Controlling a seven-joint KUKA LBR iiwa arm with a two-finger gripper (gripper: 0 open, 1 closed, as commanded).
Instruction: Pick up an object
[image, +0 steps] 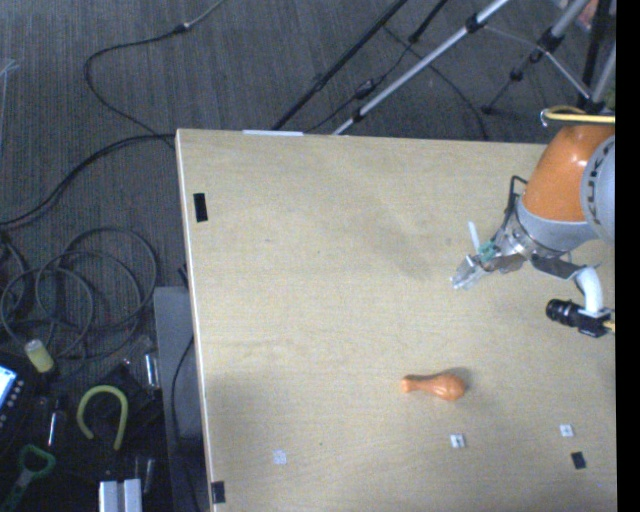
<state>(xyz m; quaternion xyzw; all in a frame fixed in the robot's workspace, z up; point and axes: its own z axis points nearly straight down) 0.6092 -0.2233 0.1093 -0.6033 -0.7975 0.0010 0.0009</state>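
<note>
Orange object (436, 386) lies alone, hand (470, 262) well apart.

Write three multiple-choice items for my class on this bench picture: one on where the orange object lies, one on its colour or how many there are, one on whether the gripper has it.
1. Where does the orange object lie?
A. On the wooden surface, nearer the lower edge of the view
B. On the carpet among the cables
C. Against the black mark at the upper left

2. How many orange objects lie on the surface?
A. Three
B. One
C. Five

3. How does the gripper stand to the object?
A. Clamped on it
B. Resting on top of it
C. Apart from it, above it in the view

Answers: 1 A, it lies on bare wood low in the view. 2 B, one is seen. 3 C, bare wood separates them.
</note>
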